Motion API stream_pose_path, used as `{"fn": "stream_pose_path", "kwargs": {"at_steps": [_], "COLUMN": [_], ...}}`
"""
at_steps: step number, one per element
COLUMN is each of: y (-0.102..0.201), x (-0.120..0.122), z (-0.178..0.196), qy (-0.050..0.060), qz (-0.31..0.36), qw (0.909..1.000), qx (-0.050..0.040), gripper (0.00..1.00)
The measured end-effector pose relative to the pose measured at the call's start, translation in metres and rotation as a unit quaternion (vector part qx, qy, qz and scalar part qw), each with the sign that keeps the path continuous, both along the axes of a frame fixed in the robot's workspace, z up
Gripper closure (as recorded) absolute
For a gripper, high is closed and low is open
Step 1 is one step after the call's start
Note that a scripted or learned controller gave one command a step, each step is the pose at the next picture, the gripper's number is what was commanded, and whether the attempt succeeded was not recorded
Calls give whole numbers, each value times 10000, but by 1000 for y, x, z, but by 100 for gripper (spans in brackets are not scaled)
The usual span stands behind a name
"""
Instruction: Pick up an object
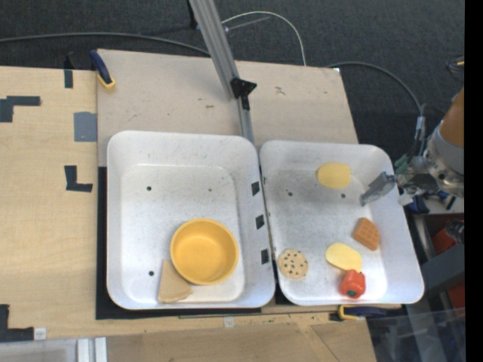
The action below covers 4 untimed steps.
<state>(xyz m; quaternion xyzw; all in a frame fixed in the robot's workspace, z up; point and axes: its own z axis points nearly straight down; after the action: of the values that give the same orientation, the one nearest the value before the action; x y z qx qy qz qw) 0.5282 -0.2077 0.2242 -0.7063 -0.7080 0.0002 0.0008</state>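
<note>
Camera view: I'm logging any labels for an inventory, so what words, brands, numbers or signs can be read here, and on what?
None can be read.
The left bin, right bin, yellow bowl and toy foods such as the cookie and waffle bear no print.
The dark tape marks on the bench are plain shapes, not letters.

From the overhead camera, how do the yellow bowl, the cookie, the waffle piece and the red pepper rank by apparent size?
1. Yellow bowl, by far the largest.
2. Cookie.
3. Waffle piece and red pepper: too alike to rank.
</note>
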Motion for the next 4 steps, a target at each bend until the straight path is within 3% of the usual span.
{"fn": "stream_pose_path", "kwargs": {"at_steps": [1,3,4], "y": [0,11,8], "x": [0,-1,4], "z": [0,-107,-128], "qy": [2,31,-94], "qz": [0,-3,-10], "qw": [10000,10000,9999], "qx": [1,6,-63], "gripper": [0,0,0]}}
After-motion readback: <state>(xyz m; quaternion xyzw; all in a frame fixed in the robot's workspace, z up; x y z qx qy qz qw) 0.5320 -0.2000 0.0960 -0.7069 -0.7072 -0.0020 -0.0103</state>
